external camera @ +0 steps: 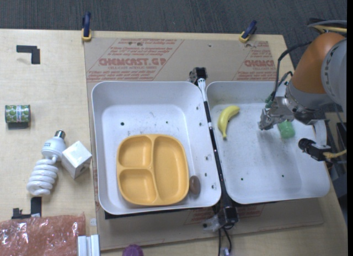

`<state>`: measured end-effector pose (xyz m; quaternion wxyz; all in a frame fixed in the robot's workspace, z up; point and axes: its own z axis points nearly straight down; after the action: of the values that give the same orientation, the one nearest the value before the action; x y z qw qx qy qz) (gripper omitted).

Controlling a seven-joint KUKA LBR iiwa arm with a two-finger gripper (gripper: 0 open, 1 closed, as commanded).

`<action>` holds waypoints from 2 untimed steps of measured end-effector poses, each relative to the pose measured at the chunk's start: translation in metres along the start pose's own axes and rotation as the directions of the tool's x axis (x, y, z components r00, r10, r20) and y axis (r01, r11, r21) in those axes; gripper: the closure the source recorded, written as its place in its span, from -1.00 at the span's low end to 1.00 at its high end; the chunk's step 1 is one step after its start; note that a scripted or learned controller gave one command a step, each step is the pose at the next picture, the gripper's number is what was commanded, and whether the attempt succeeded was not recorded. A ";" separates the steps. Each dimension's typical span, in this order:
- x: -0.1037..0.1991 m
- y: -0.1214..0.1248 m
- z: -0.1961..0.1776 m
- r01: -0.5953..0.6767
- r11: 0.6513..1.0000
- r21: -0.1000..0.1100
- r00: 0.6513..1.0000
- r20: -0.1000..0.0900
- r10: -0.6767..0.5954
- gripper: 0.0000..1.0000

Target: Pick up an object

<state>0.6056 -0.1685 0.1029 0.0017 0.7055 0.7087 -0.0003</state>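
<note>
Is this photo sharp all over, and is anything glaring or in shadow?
In the camera view the light is even and soft: the white bins are bright but not blown out, the banana and yellow tray are crisp, shadows are faint along the bin walls, and the pincer by the green thing looks slightly blurred and small.

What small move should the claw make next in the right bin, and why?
Probably a short descent onto the small green block. The claw sits at that block's left edge in the right white bin, while the yellow banana lies apart, further left. The block is the nearest target; a slight shift toward it before lowering seems sensible. I cannot tell its height above the floor.
</note>
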 end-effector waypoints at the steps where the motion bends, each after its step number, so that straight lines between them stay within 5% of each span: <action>1: 0.000 0.000 0.000 0.000 1.000 0.000 1.000 0.000 0.000 -1.00; 2: 0.050 -0.046 0.010 -0.003 1.000 0.002 1.000 -0.002 0.003 -1.00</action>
<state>0.5594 -0.1187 0.0923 0.0001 0.7066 0.7076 -0.0003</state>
